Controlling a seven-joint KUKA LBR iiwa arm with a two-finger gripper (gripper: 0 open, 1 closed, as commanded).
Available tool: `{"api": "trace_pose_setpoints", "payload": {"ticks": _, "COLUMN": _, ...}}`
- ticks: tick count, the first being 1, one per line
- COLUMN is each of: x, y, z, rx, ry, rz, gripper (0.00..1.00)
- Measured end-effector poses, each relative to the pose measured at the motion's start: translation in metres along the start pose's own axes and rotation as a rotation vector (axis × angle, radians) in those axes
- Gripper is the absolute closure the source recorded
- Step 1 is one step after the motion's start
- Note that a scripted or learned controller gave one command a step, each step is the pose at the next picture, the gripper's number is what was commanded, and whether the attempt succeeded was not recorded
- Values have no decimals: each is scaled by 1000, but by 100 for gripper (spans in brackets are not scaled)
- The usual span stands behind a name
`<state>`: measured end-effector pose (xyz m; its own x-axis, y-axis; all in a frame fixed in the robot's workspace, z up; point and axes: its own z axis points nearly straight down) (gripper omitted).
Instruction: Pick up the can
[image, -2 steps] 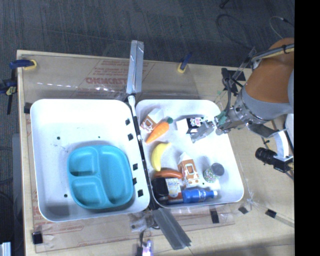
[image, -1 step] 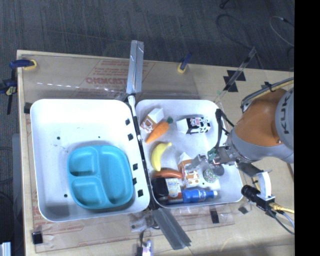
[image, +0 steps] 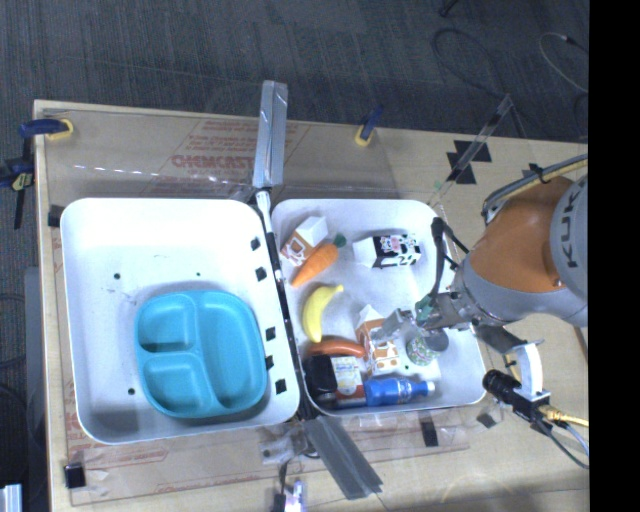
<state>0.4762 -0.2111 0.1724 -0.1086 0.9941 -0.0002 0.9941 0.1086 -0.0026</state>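
Over the right bin (image: 452, 392) the grey arm (image: 520, 265) reaches in from the right, its orange band sitting just outside the bin's right wall, and the gripper (image: 425, 325) is low over the near right part of the clutter. Whether it is open or closed cannot be told at this size; nothing can be seen clamped in it.

Just below the gripper tip lies a small round greenish object (image: 421, 349) that may be the can seen end-on, though this is uncertain; it sits next to a small orange-and-white carton (image: 383, 349) and far of the blue bottle (image: 398, 390). If that is the can, the wrist seems placed for a descent from above, which suits a thing crowded by neighbours on its left and near sides.

Counting the right bin: one carrot (image: 316, 262), one banana (image: 317, 310), one black-and-white box (image: 394, 250) at the far side, one white-and-orange box (image: 303, 238) at the far left, one red sausage-like piece (image: 333, 348), one blue bottle along the near wall, and the carton. Most are bunched at the near end, probably just where they tumbled.

One turquoise divided tray (image: 200, 352) with three compartments rests in the left bin (image: 130, 235), near its centre and toward the near side, well apart from the work.
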Motion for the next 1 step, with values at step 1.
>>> {"api": "trace_pose_setpoints", "payload": {"ticks": 1, "x": 0, "y": 0, "z": 0, "rx": 0, "ry": 0, "rz": 0, "gripper": 0}}
